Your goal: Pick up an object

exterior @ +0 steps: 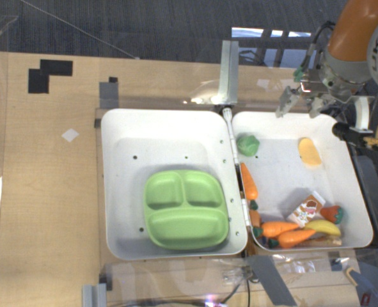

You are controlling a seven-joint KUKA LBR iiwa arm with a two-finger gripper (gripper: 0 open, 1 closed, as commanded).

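My gripper hangs above the far edge of the right bin, its two fingers spread open with nothing between them. Below it in the right bin lie a green leafy piece near the divider and a yellow-orange oval piece to the right. An orange carrot lies along the bin's left wall. At the near end sit more carrots, a yellow banana, a small printed packet and a red piece.
The left bin holds a green divided plate. A metal post stands at the far end of the divider between the bins. The arm's orange band is at the upper right.
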